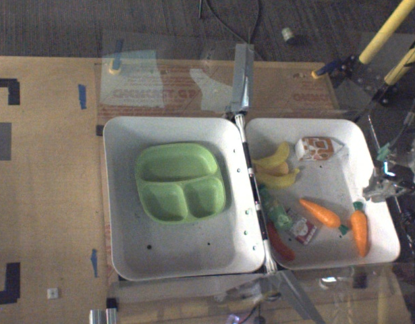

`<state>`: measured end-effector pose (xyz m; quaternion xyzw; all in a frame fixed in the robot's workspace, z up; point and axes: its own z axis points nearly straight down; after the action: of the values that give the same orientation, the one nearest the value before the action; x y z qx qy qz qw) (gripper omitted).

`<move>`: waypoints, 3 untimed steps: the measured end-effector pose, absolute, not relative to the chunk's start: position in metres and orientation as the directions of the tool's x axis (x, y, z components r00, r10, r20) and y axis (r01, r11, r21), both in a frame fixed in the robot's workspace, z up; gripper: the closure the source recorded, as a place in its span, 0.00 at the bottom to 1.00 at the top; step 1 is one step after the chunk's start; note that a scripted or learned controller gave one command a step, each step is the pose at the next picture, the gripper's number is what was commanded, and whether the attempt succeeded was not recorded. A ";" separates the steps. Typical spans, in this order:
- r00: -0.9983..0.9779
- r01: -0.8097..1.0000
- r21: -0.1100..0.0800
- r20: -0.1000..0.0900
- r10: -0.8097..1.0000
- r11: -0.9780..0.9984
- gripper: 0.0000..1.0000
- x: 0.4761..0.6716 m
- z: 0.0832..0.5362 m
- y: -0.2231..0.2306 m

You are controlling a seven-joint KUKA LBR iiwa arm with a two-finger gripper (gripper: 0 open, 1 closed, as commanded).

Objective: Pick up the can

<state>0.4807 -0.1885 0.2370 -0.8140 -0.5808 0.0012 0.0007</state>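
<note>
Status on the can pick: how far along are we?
Done: nothing yet. What looks like the can lies in the right bin, between the red pepper and a carrot.
In progress: the hand sits at that bin's right rim, apart from the can.
Left: reach across, grasp, lift.

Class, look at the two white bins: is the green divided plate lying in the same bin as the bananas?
No. The green divided plate lies in the left bin, while the bananas lie in the right bin.
</note>
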 end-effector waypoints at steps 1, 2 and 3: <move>0.325 0.946 -0.006 -0.002 0.946 -0.325 1.00 0.482 0.245 -0.190; 0.327 0.945 -0.009 -0.003 0.945 -0.327 1.00 0.483 0.253 -0.192; 0.664 0.748 -0.004 -0.003 0.748 -0.664 1.00 0.480 0.246 -0.211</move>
<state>0.4796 -0.2107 0.2455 -0.9122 -0.4098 0.0022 0.0012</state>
